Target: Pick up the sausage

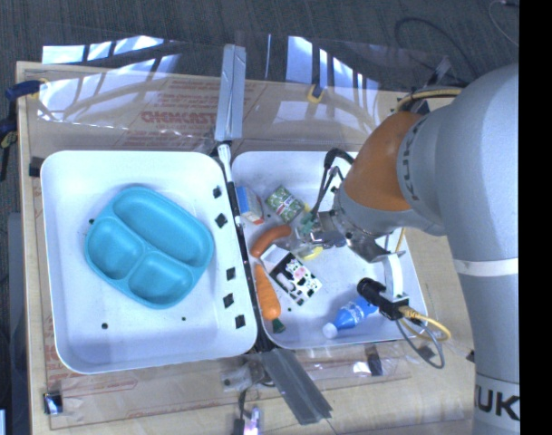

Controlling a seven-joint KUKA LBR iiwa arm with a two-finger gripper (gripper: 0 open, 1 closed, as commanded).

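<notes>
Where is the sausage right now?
The sausage lies in the right bin, near its left wall, just left of the gripper and above the black-and-white carton.

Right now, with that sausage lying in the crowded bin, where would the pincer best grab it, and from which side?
Probably its left half, coming straight down from above. The sausage lies flat and slanted in the right bin; its right end runs under the pincer, near the green packet and black-and-white box. The fingers should close across its narrow width.
</notes>
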